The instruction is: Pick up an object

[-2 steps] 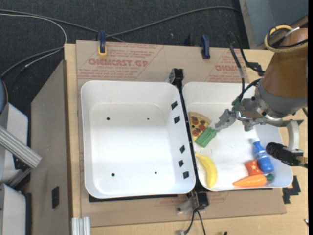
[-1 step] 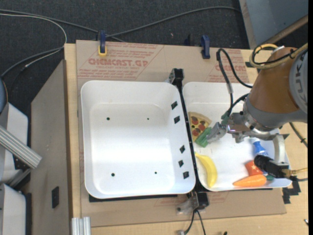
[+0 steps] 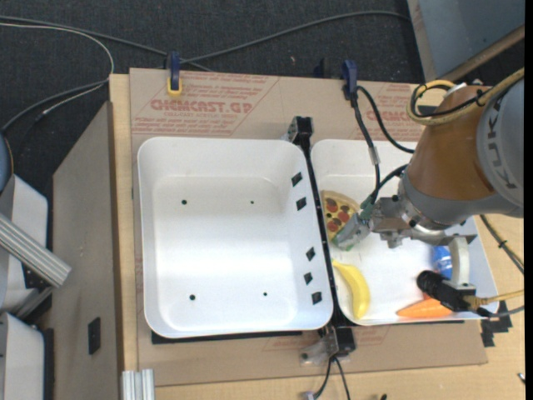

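In the right bin [image 3: 379, 158], a toy pizza slice [image 3: 336, 211] lies against the left wall. A yellow banana [image 3: 355, 287] rests near the front left corner, and an orange carrot [image 3: 423, 309] lies along the front edge. A small blue object [image 3: 443, 262] sits toward the right side, partly hidden by the arm. My gripper [image 3: 353, 228] hangs low over the bin, just right of and below the pizza slice and above the banana. The wrist covers its fingers.
The left bin [image 3: 158, 223] stands beside the right one, with black clips [image 3: 305, 223] along the shared wall. Blue clamps [image 3: 174, 72] hold the cardboard base at the back. Cables run across the dark floor behind.
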Robot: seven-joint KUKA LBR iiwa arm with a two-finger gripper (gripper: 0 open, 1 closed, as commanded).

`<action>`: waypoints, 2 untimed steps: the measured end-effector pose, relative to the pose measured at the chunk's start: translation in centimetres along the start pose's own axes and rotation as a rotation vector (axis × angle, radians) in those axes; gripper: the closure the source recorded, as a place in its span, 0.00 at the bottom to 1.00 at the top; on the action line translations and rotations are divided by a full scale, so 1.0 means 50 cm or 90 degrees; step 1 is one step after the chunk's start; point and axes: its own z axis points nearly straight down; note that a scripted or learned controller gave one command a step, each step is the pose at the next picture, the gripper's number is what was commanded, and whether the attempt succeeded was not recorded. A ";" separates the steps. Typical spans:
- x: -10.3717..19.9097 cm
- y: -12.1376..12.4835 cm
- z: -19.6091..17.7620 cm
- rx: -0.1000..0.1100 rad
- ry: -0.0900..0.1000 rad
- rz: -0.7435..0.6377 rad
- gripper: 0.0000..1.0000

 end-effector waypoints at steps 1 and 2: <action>-0.085 0.059 -0.001 -0.005 -0.003 0.003 0.00; -0.127 -0.007 0.206 0.004 0.000 0.005 0.00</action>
